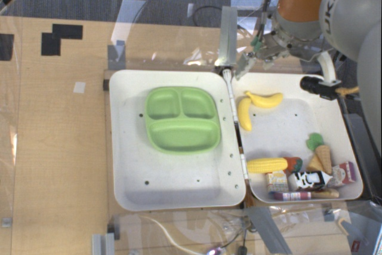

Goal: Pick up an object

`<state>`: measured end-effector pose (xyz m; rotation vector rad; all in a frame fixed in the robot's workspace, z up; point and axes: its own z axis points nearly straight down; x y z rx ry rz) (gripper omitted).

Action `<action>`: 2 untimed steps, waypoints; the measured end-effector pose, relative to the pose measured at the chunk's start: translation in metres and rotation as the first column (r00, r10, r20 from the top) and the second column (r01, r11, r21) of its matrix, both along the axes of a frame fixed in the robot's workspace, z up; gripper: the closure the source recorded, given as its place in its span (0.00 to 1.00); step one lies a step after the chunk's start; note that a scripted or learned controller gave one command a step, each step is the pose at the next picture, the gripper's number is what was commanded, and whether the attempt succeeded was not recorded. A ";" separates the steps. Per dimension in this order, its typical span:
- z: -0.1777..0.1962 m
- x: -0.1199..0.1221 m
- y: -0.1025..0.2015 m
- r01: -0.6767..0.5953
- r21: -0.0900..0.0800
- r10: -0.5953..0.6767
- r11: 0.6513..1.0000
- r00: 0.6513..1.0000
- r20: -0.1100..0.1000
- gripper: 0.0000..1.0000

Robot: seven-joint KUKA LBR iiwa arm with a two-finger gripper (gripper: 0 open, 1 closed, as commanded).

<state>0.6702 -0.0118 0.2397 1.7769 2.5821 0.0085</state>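
Bananas [253,106] — two, touching, lie at upper left of right bin [296,128], untouched. Gripper [248,63] hovers above divider at bins' far edge; finger state cannot be told. Corn cob [267,165], ice-cream cone [324,156], small cartons crowd near corner. Green divided plate [181,119] sits in left bin [128,146].

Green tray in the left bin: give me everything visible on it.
The green tray is a light-green divided plate, plastic by its look, a rounded rectangle with three compartments: two smaller ones along the far side and one wide one nearer the camera. All three look bare. It lies flat, right side up, slightly right of the middle of the left bin, resting on the bin floor. Nothing else touches it.
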 end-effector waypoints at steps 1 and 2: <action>-0.068 -0.030 -0.088 -0.196 -0.002 0.196 0.981 0.981 -0.003 0.00; -0.124 -0.053 -0.080 0.067 0.000 -0.067 0.998 0.998 -0.004 0.00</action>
